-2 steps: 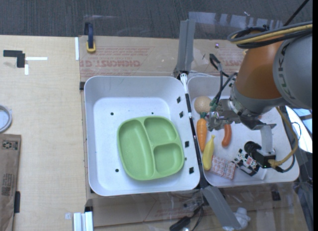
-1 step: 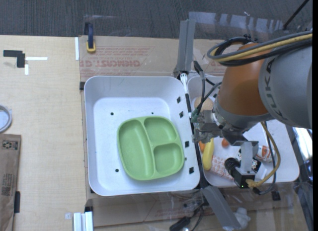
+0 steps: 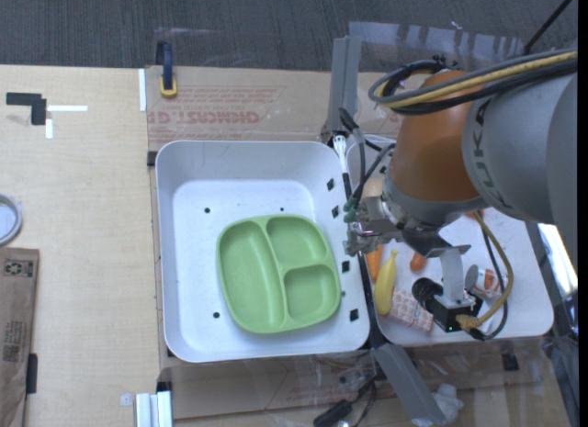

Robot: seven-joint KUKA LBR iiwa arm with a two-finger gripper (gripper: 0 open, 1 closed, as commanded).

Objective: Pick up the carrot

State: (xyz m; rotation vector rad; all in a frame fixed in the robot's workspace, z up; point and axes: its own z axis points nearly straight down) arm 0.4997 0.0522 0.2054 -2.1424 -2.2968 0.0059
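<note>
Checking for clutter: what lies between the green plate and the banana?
In the camera view, the two bins' adjoining white walls lie between the green divided plate and the banana.

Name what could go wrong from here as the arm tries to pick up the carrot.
1. The carrot lies tight beside the banana near the bin wall, so the gripper might grab or nudge the banana instead.
2. The arm hides much of the right bin, so crowded items like the packet could be knocked.
</note>
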